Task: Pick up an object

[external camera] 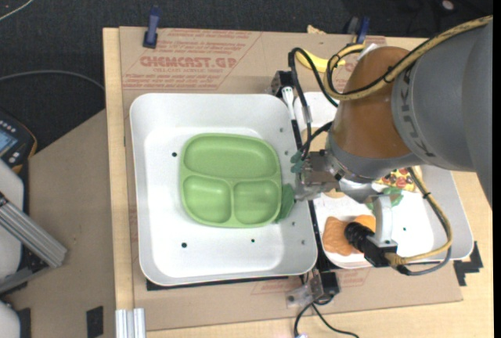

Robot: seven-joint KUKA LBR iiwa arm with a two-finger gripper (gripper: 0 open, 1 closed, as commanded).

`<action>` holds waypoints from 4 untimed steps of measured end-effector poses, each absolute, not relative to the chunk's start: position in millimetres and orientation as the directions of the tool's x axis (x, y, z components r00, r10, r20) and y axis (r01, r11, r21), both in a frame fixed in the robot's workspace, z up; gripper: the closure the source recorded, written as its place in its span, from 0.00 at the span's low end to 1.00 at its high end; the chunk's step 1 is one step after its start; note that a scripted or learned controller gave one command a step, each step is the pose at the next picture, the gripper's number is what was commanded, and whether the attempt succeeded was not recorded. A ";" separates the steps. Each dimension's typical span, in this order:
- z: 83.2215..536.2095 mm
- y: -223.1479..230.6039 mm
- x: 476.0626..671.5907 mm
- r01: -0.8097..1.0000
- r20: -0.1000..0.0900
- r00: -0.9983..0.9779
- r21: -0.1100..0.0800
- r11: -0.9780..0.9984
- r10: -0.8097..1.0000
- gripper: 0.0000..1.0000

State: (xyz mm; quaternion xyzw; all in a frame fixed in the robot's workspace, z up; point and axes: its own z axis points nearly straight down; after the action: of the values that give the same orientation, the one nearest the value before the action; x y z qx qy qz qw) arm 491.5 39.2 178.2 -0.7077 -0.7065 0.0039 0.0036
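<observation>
Camera view: a pale green three-compartment plate (232,180) lies flat in the left bin (156,172); the gripper (301,184) sits at its right edge, grip unclear.

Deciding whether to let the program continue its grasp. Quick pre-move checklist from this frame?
1. Target in reach: green divided plate lies flat in the left bin, its right edge beside the gripper. Ok.
2. Jaws state: hidden under the wrist. Cannot tell.
3. Anything held: nothing visible between the jaws. Cannot tell.
4. Gripper over the plate rather than the bin wall: it sits at the seam between the bins, at the plate's edge. Cannot tell.
5. Cable slack: the black cable loops loosely over the right bin, not taut. Ok.
6. Right-bin items: the orange object lies apart from the gripper. Ok.
</observation>
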 end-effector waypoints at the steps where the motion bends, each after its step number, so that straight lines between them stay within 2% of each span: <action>1: 360.8 79.8 480.6 1.000 0.006 -0.008 0.019 0.007 1.000 1.00; 2: 327.2 53.7 478.9 1.000 0.000 0.004 -0.005 -0.004 1.000 1.00; 3: 488.9 54.7 480.5 1.000 0.004 -0.002 0.022 0.002 1.000 1.00; 4: 342.3 19.5 477.7 1.000 -0.003 0.005 -0.015 -0.005 1.000 1.00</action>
State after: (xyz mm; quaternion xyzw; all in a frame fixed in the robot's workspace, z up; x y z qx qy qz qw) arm 477.7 19.5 342.3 -0.7090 -0.7052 0.0064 0.0046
